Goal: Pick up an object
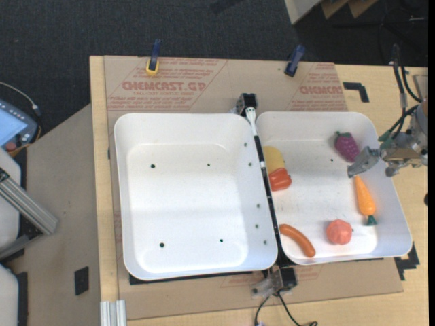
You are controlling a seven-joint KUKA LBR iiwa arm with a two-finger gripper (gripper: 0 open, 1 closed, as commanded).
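The right white bin (319, 129) holds several toy foods. A purple grape bunch (346, 145) lies at its back right, and an orange carrot (365, 197) lies along the right side. A pink-red round fruit (339, 231) and an orange sausage (298, 240) lie near the front. A yellow piece (273, 158) and a red piece (279, 179) rest against the left wall. My gripper (373, 170) hangs at the bin's right side, just above the carrot's far end and beside the grapes. It is open, and I see nothing between its fingers.
The left white bin (129, 182) sits beside the right one on a brown board (204, 80). A black divider rail (262, 175) runs between them. Blue clamps (295, 60) and a yellow clip (152, 66) stand at the board's back edge.
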